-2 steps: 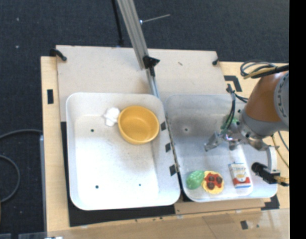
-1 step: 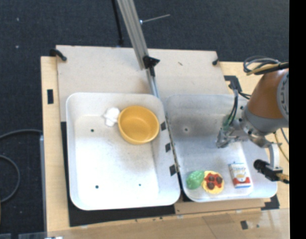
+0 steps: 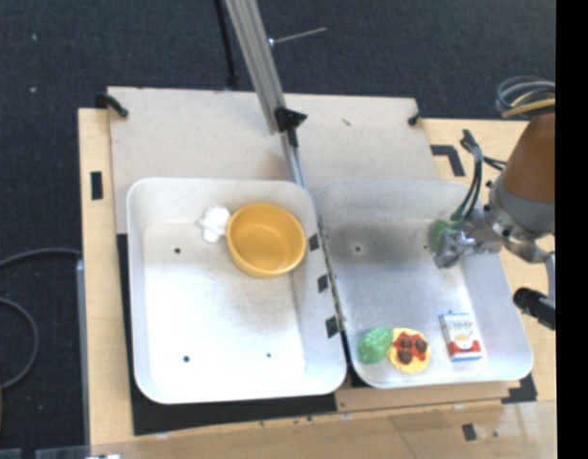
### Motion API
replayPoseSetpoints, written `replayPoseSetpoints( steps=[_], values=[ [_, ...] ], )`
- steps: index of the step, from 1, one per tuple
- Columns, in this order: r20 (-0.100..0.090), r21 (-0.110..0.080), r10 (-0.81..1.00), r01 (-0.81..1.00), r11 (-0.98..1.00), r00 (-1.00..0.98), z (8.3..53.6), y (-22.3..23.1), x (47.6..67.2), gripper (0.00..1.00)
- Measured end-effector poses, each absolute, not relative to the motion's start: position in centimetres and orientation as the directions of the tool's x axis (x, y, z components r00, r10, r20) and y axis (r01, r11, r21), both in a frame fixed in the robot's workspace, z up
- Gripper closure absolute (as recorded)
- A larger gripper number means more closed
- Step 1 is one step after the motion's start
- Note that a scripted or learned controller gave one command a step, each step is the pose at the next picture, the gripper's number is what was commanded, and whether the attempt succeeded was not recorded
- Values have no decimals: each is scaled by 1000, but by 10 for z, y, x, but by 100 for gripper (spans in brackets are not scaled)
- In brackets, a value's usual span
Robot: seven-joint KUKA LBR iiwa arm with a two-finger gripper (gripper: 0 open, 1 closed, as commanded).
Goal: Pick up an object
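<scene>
gripper [image 3: 453,247] low over right bin [image 3: 389,208], far-right side; finger state: can't tell. yellow bowl [image 3: 266,239] in left bin [image 3: 179,352], white obj [image 3: 215,222] touching it.

Two bins sit side by side on the desk [image 3: 98,256], touching along their inner edges. In the left bin [image 3: 160,352], a bowl [image 3: 266,239] stands at about one o'clock, with a small crumpled object [image 3: 215,222] touching it at its nine o'clock. In the right bin [image 3: 509,347], three things line up along the six o'clock edge: a leafy piece [image 3: 375,343], a round plate of food [image 3: 410,349] just beside it, and a small carton [image 3: 461,337] at their three o'clock. The gripper [image 3: 450,248] hangs over the right bin's three o'clock side.
</scene>
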State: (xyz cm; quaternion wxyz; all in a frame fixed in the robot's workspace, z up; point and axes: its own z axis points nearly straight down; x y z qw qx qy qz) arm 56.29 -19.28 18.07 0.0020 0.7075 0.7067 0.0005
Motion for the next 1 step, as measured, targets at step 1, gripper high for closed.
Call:
replayPoseSetpoints(
  steps=[1],
  values=[
    [-1,6,1000,1000,3,-3,210,-194,564,100]
  ],
)
